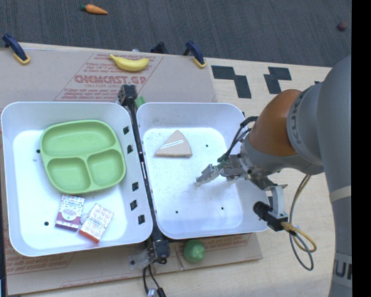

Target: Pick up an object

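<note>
Farthest left of the jaws, across the divider in the left bin (12, 166), lies a green divided plate (81, 153). Just below it sit two small red-and-white packets (70, 212) (96, 221), side by side, all well apart from the jaws.

Beyond the bins, a toy banana (130, 61) rests on the cardboard sheet (173, 73) covering the bench, up and to the left of the jaws. An orange carrot-like toy (96, 8) lies farther off on the dark floor. A green ball (194, 250) sits on the bench outside the near rim of the right bin, below and slightly left of the jaws.

In the right bin (191, 224), a tan wedge, apparently a toy sandwich slice (174, 146), lies flat up and to the left of the jaws, near but not touching. It is the closest candidate for picking.

The jaws (205, 175) are low over the right bin's floor, pointing left, with nothing between them. They look close together, but whether they are shut or slightly parted I cannot tell.

As for progress, nothing has been lifted yet: every object rests on its surface. What remains, by my reading, is to reach an object, most likely the wedge, close on it and raise it.
</note>
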You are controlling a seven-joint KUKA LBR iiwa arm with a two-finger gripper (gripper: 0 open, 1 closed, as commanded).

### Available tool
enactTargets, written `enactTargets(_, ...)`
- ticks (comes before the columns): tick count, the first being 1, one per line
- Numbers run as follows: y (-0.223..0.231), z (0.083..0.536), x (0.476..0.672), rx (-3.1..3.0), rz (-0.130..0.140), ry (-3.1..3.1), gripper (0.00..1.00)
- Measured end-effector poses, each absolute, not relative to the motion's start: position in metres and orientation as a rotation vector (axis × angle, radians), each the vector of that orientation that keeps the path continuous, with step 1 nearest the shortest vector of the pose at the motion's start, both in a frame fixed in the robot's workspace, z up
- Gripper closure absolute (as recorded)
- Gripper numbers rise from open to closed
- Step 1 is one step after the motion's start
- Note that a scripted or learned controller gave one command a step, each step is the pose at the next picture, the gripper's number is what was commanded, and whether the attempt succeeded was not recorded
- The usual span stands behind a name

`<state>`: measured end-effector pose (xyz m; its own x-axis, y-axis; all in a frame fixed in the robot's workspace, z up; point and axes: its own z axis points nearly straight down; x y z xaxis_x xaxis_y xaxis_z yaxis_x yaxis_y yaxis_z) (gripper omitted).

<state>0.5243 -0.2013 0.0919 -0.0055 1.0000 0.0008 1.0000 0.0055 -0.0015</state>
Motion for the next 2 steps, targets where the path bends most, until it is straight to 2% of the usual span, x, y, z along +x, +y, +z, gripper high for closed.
enactTargets(1,-0.198,0.092,0.602,-2.216,-0.001,-2.225,0.0)
enactTargets(2,-0.211,0.105,0.595,-2.217,-0.001,-2.225,0.0)
